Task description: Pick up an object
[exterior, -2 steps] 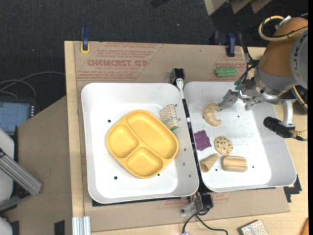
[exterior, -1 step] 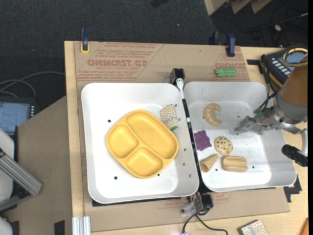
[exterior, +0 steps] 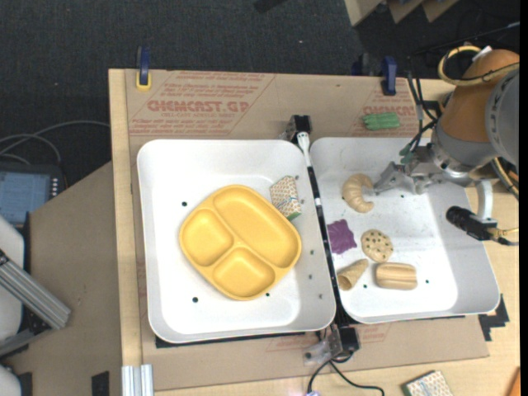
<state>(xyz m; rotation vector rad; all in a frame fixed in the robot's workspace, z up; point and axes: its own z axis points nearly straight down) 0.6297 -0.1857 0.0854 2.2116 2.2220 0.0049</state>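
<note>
Dark carpet surrounds the table (exterior: 206, 106). Within the right bin (exterior: 462, 304), the gripper (exterior: 381, 183) hangs spread and unloaded just beside the croissant (exterior: 358, 192), seemingly at the approach step; next it likely must lower over the croissant and clamp. Nearby lies a cookie (exterior: 376, 243).

The two white bins (exterior: 157, 246) look like smooth, faintly glossy plastic; the yellow divided plate (exterior: 239, 239) is glossy plastic too; at twelve o'clock, the bench board (exterior: 206, 101) looks matt, printed cardboard.
</note>
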